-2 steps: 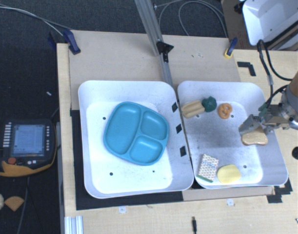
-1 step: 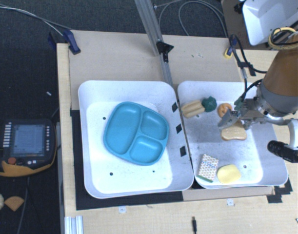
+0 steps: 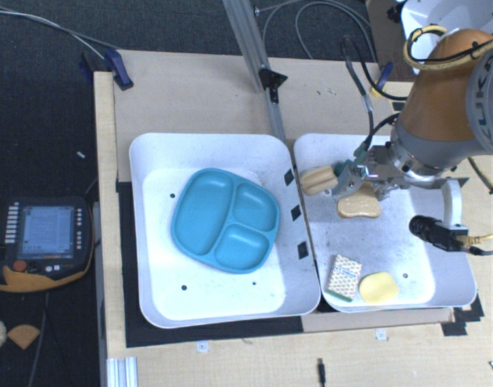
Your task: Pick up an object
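In the right bin, my gripper hangs low near the bin's upper left corner. A tan cylinder-like piece lies right against its left side, by the wall between the bins. Just below the gripper rests a beige, bread-shaped piece. Near the bin's front lie a patterned sponge with a green edge and a yellow, lemon-like object, side by side. The arm's orange band and grey wrist cover the bin's upper right part.
The left bin holds a blue divided plate. A metal pole slants down to the gap between the bins. A black fixture sticks into the right bin from the right. A teach pendant lies left of the bench.
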`<state>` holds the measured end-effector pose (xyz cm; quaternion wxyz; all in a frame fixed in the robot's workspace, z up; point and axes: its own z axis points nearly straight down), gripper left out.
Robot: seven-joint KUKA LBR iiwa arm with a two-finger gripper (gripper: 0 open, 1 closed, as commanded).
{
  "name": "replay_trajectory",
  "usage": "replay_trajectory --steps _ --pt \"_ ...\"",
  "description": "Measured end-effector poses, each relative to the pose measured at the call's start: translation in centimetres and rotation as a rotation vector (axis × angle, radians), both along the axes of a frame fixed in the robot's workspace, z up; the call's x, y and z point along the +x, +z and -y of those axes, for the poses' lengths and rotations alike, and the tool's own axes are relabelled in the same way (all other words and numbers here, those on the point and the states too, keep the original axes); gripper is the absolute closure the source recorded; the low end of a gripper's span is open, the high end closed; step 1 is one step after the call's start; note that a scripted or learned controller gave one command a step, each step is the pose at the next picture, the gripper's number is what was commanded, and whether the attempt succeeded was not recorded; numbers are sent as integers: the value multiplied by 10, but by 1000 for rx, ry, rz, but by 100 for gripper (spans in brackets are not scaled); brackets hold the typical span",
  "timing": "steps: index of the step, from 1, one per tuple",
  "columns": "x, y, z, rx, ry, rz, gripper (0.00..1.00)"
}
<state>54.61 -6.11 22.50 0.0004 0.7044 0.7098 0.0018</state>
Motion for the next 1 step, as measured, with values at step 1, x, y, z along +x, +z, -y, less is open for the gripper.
replay_trajectory --steps 1 --pt "18 10 -55 1 0 0 100"
